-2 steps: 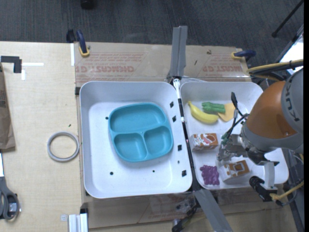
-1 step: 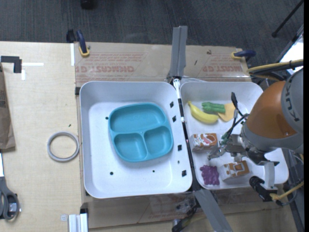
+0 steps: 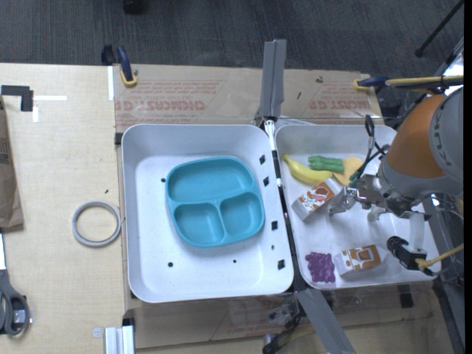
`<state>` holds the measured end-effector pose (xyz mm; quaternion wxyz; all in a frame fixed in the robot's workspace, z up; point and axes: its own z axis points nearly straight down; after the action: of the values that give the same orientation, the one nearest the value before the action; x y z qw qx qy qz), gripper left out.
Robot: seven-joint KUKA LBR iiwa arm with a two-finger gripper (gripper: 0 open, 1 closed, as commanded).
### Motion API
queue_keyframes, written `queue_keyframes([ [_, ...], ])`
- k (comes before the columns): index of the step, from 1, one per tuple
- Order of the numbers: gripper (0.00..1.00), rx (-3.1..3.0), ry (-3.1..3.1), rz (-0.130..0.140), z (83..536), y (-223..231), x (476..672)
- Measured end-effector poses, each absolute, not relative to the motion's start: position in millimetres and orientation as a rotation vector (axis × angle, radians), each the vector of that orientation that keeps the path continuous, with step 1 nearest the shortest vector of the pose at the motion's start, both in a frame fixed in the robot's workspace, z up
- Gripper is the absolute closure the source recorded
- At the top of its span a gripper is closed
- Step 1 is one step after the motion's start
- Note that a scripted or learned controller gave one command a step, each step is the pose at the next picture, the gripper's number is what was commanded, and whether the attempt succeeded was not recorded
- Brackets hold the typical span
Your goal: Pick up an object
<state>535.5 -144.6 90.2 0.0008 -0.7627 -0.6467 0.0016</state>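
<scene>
Nearest my camera, along the right bin's [image 3: 295, 135] front wall, lie a purple grape cluster [image 3: 319, 266] and a small brown-and-white carton [image 3: 359, 260]. I see the claw [image 3: 341, 203] low over the bin's middle, reaching in from three o'clock, its tips just beside a second white carton with red print [image 3: 315, 200]; I cannot tell its state, and nothing visibly sits between the tips. At twelve o'clock from it a yellow banana [image 3: 304, 171] and a green bean-like toy [image 3: 325, 163] crowd the back wall. I judge the printed carton the likeliest target, with open floor around it. A blue divided plastic tray [image 3: 214, 202] fills the left bin [image 3: 140, 220].
</scene>
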Motion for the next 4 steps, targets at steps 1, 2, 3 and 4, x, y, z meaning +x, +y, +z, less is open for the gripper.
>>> queue_keyframes([
  [1, 0.00, -2.299, -2.140, 0.004, 91, -182, 595.1],
  [2, 0.00, -2.164, -2.279, 0.003, 92, -156, 659.1],
  [3, 0.00, -1.919, -2.512, 0.012, 96, -116, 660.2],
  [4, 0.00, -1.402, -2.816, 0.001, 95, -175, 659.3],
])
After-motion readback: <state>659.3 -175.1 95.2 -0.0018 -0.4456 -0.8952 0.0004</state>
